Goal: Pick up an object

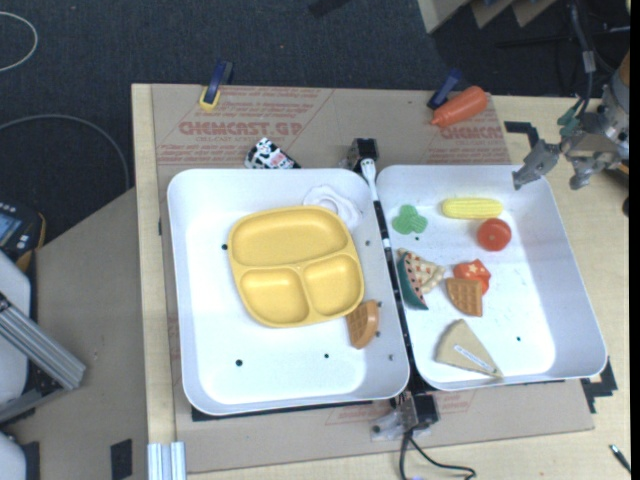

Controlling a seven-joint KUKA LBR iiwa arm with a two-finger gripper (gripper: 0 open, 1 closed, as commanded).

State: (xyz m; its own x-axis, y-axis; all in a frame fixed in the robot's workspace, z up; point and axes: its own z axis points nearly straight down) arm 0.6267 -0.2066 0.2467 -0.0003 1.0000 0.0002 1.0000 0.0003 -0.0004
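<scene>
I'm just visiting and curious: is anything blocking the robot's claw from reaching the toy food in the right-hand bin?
Nothing visible is. The gripper hangs above the right bin's far right corner. The corn and tomato lie nearest, uncovered on the bin floor, with bare white floor between them and that corner.

At the frame's right edge I see the arm (612,118) cut off above the gripper (560,165). Under the yellow divided plate (296,266), a white object (335,200) is half hidden; I cannot identify it.
</scene>
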